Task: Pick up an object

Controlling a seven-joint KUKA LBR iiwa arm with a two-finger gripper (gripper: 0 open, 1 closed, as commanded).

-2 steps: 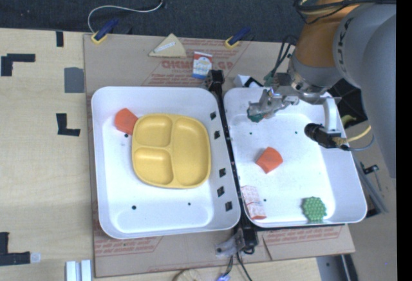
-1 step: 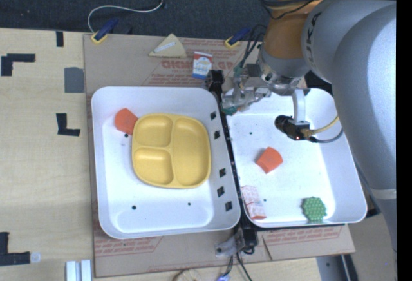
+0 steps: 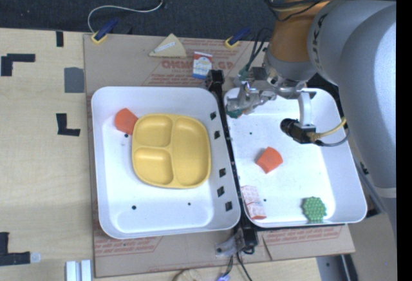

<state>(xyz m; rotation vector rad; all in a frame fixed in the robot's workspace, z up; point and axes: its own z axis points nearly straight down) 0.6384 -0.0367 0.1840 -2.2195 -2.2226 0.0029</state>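
Arm reaches in over the right bin's far left corner

The grey arm (image 3: 347, 35) comes in from the right, its end effector (image 3: 241, 100) low over the right bin (image 3: 335, 205) beside the divider; whether it is open or closed, I cannot tell, and nothing shows in its grip. In the left bin (image 3: 106, 209) lies a yellow divided plate (image 3: 171, 150), an orange block (image 3: 125, 120) just beside it. The right bin has an orange wedge (image 3: 269, 160) mid-floor, a green bumpy ball (image 3: 314, 208) near the front, a small wrapper (image 3: 252, 201) front-left.
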